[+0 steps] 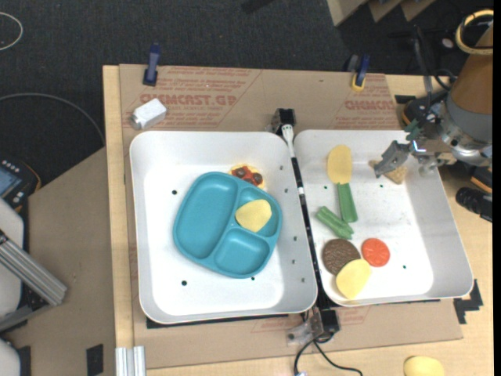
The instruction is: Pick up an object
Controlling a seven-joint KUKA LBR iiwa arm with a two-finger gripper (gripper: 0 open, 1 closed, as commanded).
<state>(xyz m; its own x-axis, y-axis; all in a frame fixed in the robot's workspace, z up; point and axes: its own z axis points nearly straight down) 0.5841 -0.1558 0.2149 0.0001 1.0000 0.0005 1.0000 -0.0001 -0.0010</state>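
The worktop (235, 92) is covered with brown cardboard and carries two shallow white bins side by side. In the left bin (153, 210) lies a blue divided plate (211, 225), and a pale yellow piece (254, 215) rests in one of its compartments. Just behind the plate, near the far right corner of this bin, there is a small item with red and dark parts (247, 175).

The right bin (438, 257) holds most of the things. A yellow spoon-shaped piece with a green handle (341, 180) lies in the far half, its yellow end pointing away from the camera. A green bean-like piece (334, 222) lies just beside the handle, at a slant. Near the front edge, a brown round piece (340, 254), an orange-red round piece (376, 252) and a yellow piece (353, 278) sit close together; the yellow one touches the brown one.

The arm comes in from the right, and the gripper (394, 163) is low over the far right part of the right bin. A small tan object (398, 175) is directly under it, against the fingers (388, 161). I cannot tell if the fingers are open or closed, or if they grip this object.

A small white object (149, 113) lies on the cardboard behind the left bin.
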